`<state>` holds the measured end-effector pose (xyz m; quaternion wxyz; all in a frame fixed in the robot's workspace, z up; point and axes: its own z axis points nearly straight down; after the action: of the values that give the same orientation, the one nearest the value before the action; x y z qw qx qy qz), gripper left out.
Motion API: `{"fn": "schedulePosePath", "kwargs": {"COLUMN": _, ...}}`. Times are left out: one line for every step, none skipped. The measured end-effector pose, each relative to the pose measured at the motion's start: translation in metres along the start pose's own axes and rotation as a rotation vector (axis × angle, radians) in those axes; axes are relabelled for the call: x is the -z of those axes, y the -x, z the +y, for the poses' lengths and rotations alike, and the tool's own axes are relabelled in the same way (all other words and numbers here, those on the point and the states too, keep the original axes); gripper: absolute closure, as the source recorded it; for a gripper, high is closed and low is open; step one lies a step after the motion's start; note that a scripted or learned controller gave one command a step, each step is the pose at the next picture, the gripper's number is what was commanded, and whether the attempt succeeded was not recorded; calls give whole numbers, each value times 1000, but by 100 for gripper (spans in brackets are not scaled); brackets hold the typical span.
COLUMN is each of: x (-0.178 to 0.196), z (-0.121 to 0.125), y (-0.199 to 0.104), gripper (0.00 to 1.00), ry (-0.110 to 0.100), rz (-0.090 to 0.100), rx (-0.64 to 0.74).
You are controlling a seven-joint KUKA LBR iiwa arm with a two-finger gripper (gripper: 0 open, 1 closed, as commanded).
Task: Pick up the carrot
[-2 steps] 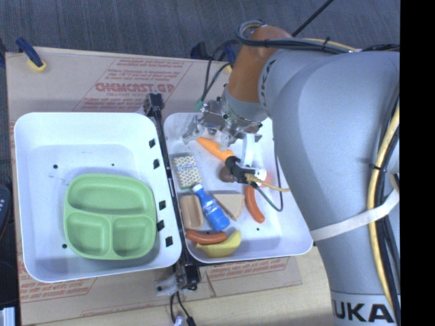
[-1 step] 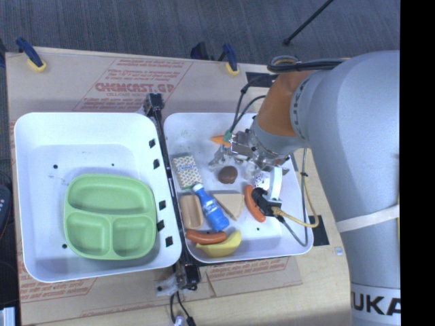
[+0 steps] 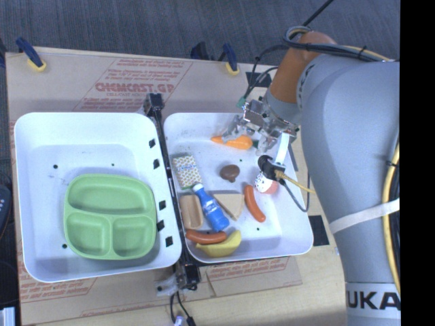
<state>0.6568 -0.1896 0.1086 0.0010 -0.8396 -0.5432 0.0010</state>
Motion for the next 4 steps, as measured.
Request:
{"fn": "schedulePosePath", "kwargs": {"x": -17, "z": -4, "y": -2, "gripper": 0, "ry": -3, "rz": 0, "rx": 210}}
{"fn": "schedulePosePath", "kwargs": {"x": -6, "z": -4, "y": -3, "gripper": 100, "ry": -5, "rz": 0, "rx": 215}}
{"fn": "schedulePosePath", "kwargs": {"x": -7, "z": -5, "y": -1, "gripper": 0, "ry": -13, "rz": -2, "rx": 216}}
{"fn": "schedulePosePath", "kwargs": {"x": -19, "z": -27, "y": -53, "gripper": 0, "ry": -15, "rz": -2, "rx": 58}}
